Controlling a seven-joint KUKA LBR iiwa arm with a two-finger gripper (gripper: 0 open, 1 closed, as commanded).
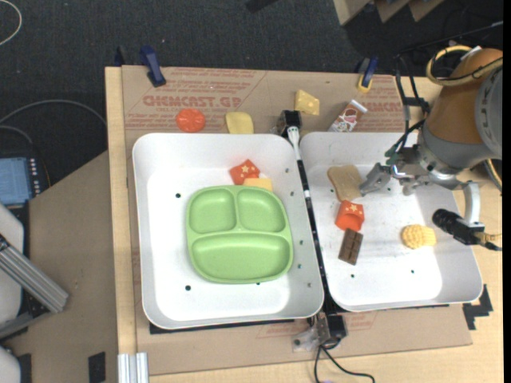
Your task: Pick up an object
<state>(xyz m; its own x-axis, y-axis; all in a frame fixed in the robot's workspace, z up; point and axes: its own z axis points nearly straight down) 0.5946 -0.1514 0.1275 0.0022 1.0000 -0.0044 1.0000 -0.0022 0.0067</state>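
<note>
A black cable [331, 356] hangs at the front edge of the surface [128, 214], closest to us. Behind it sit 2 white bins side by side.

The left bin [160, 182] holds a green plate [238, 235] with 3 parts. Just behind the plate sit a red block with a star [244, 171] and a small yellow piece [259, 184], and the 2 touch.

The right bin [455, 282] holds 4 things. A red block [350, 215] sits near the middle, and a brown bar [350, 246] lies just in front of it, touching it. A tan piece [344, 181] lies behind the red block. A yellow corn [418, 235] lies more to the right, apart from the others.

The hand [382, 175] is over the back of the right bin, just beside the tan piece. Its fingers look spread apart and nothing is between them.

Behind the bins, on the brown board, lie an orange round thing [191, 120], a pale yellow piece [239, 122], a yellow wedge [306, 101] and a small red and white box [348, 117]. 2 blue clips [152, 65] pin the board at its back edge.
</note>
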